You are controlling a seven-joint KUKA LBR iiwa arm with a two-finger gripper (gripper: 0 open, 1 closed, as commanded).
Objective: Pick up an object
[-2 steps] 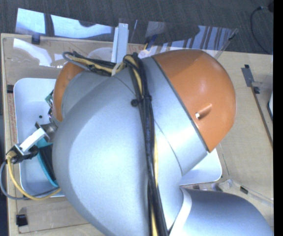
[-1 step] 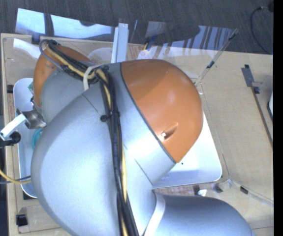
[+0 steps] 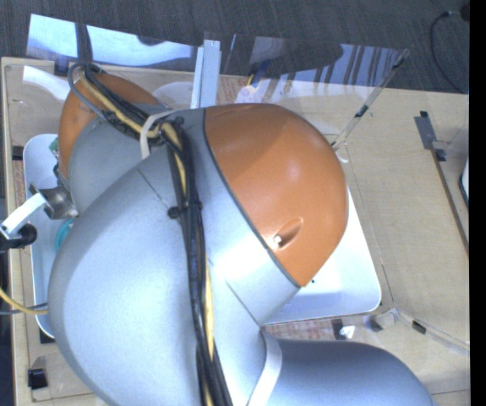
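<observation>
**Item: pick attempt, arm low over the bins.**

- Arm (image 3: pixel 141 294): grey casing, reaching across from the right and covering most of both bins. The orange band (image 3: pixel 276 184) sits uppermost and faces the camera. A cable bundle (image 3: pixel 188 227) runs along the casing.
- Jaws: whether wide or narrow cannot be told, nor whether anything sits between them.
- Left bin (image 3: pixel 31 163): a strip of white rim and floor shows at the arm's left edge.
- Teal object (image 3: pixel 63 231): a small sliver in the left bin, right against the arm's outline. Its kind and shape are too hidden to name. It is the one candidate for picking on view.
- Right bin (image 3: pixel 357 282): a white corner shows beyond the orange band.
- Desk (image 3: pixel 395 184): pale board, bare to the right of the bins.

**Handling note (judgement):** the wrist appears to be working over the left bin. A good grasp calls for a straight descent centred on one object, well off the bin wall. The jaws should close only once they straddle it, followed by a slow vertical lift. The cable bundle should stay free of the bin rim. A miss or a grip on an edge seems the main risk.
</observation>
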